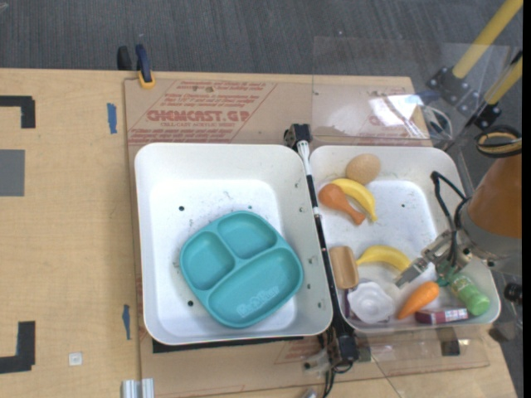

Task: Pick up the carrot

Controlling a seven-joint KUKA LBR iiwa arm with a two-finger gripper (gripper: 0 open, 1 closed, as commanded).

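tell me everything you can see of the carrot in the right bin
The carrot is a small, smooth toy, orange, plastic by its look, tapering toward the lower left. It lies tilted on the floor of the right bin near the front wall, between a white round lid-like thing to its left and a green bottle to its right. A dark red item lies against its lower side. The pincer hangs just above its upper end, not around it.

bright even light, soft shadows, glare on plastic sheet (390, 110)
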